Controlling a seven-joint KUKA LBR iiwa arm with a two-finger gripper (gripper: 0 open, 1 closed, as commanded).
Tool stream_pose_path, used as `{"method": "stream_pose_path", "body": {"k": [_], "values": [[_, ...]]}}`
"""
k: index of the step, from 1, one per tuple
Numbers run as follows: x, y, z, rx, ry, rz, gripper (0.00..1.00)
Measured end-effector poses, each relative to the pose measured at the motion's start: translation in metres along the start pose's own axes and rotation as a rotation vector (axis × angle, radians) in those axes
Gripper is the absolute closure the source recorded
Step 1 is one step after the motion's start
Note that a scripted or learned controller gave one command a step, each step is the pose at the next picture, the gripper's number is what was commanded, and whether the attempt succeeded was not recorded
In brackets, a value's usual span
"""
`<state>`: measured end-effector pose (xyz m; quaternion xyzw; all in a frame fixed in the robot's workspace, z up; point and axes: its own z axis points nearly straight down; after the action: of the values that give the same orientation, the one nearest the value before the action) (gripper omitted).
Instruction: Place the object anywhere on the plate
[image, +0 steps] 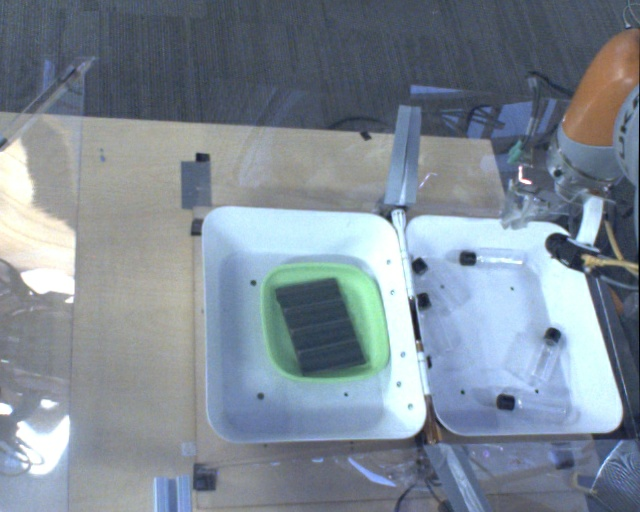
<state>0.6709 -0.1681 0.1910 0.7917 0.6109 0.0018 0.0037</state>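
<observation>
- Two white bins side by side on the bench: left bin (225, 400) and right bin (600, 400).
- Left bin has a green plate (372, 318) sitting in the middle, and a dark ribbed block (320, 326) lies on it, a bit tilted, all of it inside the plate's rim.
- Right bin has a bunch of clear vials with black caps scattered around: one vial (490, 259) lying near the top edge, another vial (546, 352) tilted on the right side, a third vial (530, 405) lying along the bottom edge.
- Also two little black caps (421, 283) near the right bin's left wall; can't tell if there are vials attached, too faint.
- Gripper (525, 205) is up at the right bin's top right corner, above the rim, under the arm's orange band (600, 95). Honestly can't tell how the jaws stand, it's a blurry shiny blob.
- Nearest thing to the jaws is the top vial, just below and left of them. The plate and block are well off to their left, in the other bin.
</observation>
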Motion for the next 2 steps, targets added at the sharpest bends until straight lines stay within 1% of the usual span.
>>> {"method": "stream_pose_path", "body": {"k": [1, 2], "values": [[0.0, 0.0, 0.0, 0.0, 0.0, 0.0, 0.0], [-0.025, -0.039, -0.135, -0.005, 0.001, 0.017, 0.0]]}}
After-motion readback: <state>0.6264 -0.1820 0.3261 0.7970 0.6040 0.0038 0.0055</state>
